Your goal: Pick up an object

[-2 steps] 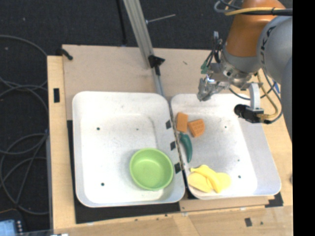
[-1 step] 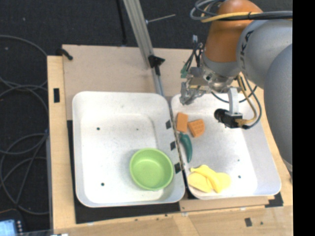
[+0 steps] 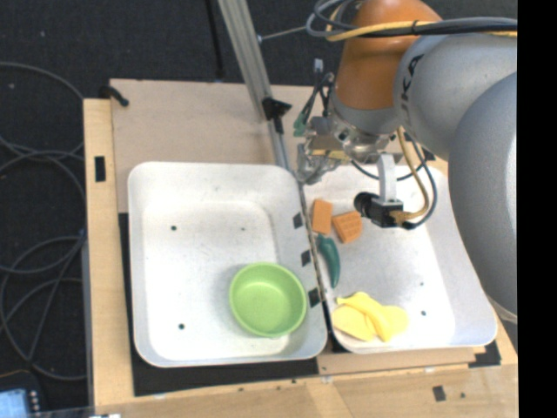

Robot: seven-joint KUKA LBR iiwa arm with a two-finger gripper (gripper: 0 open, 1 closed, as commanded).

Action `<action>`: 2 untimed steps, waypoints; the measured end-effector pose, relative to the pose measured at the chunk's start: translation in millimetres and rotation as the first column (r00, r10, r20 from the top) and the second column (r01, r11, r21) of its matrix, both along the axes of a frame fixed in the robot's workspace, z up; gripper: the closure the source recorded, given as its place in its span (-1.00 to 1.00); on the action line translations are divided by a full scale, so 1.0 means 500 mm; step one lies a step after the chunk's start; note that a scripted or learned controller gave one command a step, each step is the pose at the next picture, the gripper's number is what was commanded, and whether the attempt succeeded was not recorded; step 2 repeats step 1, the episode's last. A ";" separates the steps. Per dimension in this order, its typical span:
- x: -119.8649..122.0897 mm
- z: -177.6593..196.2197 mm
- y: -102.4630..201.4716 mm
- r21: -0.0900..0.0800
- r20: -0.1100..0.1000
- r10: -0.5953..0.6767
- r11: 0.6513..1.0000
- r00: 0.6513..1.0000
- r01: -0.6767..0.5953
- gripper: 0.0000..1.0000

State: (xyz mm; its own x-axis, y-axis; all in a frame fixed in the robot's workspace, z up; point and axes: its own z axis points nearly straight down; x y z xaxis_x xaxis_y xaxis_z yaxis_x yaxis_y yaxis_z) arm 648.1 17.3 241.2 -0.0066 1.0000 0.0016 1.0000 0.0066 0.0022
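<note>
Evidently the arm had been brought in over the back of the right bin [image 3: 452, 320], its orange band and grey wrist filling the upper right, with the gripper [image 3: 315, 165] hanging near the bin's far left corner, close to the divide between the two bins. Whether it was spread or pressed together could not be told, since the wrist and cabling masked it from above; nothing showed between its tips. The likely targets lay just below it: two orange blocks [image 3: 335, 222] resting side by side against the left wall of the right bin, a teal object [image 3: 329, 258] lying lengthwise along that same wall just beneath them, and a yellow object [image 3: 372, 317] slumped in the near left corner. Their crowding along the wall probably explained why the gripper sat so near the divide, and it would make a clean descent awkward, judging by how little room the wall left. The green bowl [image 3: 268, 299] sat upright in the near right corner of the left bin [image 3: 174, 207], well apart from the gripper on the surface.
</note>
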 end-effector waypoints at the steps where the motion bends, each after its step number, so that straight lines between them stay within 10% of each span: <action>1: -0.023 -0.006 0.092 0.000 -0.003 0.000 1.000 1.000 0.000 1.00; 2: -0.023 -0.006 0.092 0.000 -0.003 0.000 1.000 1.000 0.000 1.00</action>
